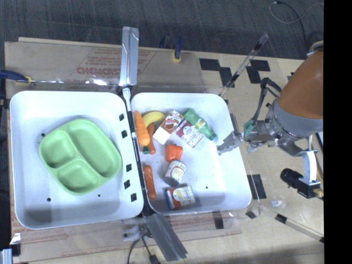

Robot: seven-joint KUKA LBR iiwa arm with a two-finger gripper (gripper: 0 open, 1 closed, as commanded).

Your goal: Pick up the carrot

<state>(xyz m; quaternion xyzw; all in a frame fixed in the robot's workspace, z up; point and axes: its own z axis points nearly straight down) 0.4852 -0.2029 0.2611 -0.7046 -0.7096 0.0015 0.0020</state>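
I am hovering my pincer [226, 146] over the right bin's [234, 194] outer rim; its spread I cannot tell. The carrot [141, 128] is lying well apart, against the far wall, crowded by a banana [153, 116].

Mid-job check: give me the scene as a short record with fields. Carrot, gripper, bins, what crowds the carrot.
carrot: lying lengthwise along the left wall of the right bin, untouched
gripper: at the right bin's right edge, away from the carrot
neighbours: banana beside the carrot's upper half; hot dog below it
left bin: holds a green divided plate
task state: carrot not yet picked up
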